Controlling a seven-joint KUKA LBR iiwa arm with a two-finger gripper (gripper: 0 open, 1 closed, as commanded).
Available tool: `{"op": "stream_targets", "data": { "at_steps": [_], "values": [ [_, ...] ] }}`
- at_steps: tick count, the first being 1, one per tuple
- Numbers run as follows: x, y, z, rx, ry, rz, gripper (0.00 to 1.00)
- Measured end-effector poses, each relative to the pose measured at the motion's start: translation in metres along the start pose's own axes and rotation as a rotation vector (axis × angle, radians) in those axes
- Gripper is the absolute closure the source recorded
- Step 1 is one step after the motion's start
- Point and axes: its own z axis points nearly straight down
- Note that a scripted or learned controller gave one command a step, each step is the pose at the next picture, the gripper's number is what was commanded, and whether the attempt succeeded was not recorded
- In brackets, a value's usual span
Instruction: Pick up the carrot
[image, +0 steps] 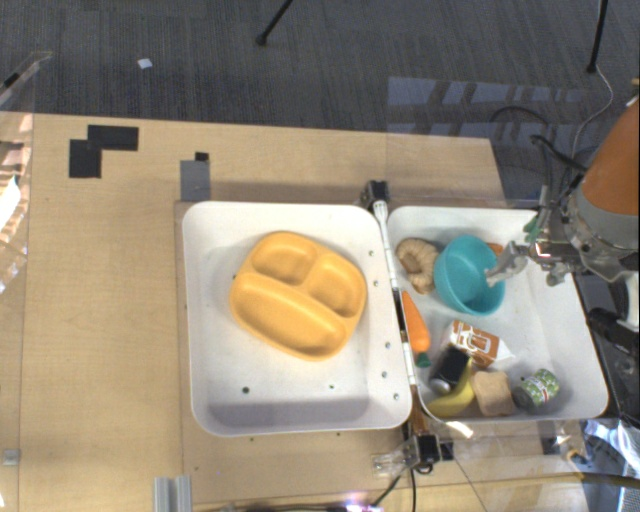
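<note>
- I see the carrot (414, 324) lying in the right bin (572, 330), pressed close along that bin's left wall, its length running roughly up and down the view with a greenish tip at the lower end.
- From my seat the gripper (512, 262) sits over the upper part of the right bin, reaching in from the right, with the arm (612, 180) (orange band showing) behind it at the frame's edge.
- I cannot tell how the pincer stands; its metal tip overlaps the rim of the teal bowl (468, 274) and the detail is too fine for me.
- Nothing I can make out lies between its tips, and the carrot is well apart from it, on the far side of the bowl.
- The teal bowl is tipped on its side, its opening facing right toward the gripper.
- Just left of the bowl I see a knobbly beige piece (417, 262), touching or nearly touching it.
- Below the bowl sits a small orange-and-white packet (476, 343), and beside it a dark object (451, 365) that I can't identify.
- Along the bin's lower edge I read a banana (451, 400), a tan block (491, 392) and a small green can (538, 389), side by side.
- The left bin (215, 330) holds a yellow divided plate (297, 294), set near its middle, with three compartments facing up.
</note>
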Motion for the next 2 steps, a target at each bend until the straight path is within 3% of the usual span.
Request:
{"op": "stream_targets", "data": {
  "at_steps": [1, 2],
  "values": [
    [0.080, -0.026, 0.038, 0.003, 0.005, -0.015, 0.00],
    [0.151, -0.048, 0.037, 0.002, 0.006, -0.032, 0.00]
  ]
}}
